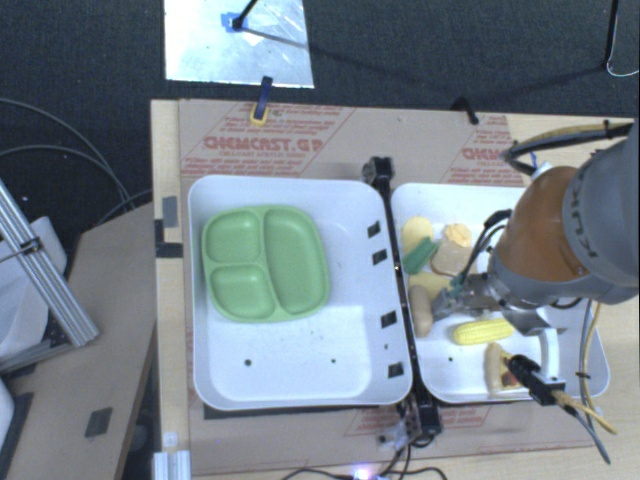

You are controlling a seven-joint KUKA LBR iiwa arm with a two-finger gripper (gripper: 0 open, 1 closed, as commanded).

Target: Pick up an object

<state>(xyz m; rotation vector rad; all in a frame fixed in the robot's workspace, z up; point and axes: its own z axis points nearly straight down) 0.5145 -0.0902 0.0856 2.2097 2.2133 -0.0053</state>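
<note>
Corn cob (484,331) at gripper's (462,300) 5 o'clock: likely light, rigid, slick; grasp mid-length. Gripper state: cannot tell.

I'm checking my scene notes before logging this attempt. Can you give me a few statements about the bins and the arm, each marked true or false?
1. The green divided plate lies in the left bin. True.
2. The yellow corn cob lies in the left bin. False: it lies in the right bin, among the other food pieces.
3. The arm hangs over the right bin. True.
4. The green divided plate has food in its compartments. False: all three compartments look bare.
5. The gripper is lowered among the food pieces, just above the corn cob in the picture. True.
</note>
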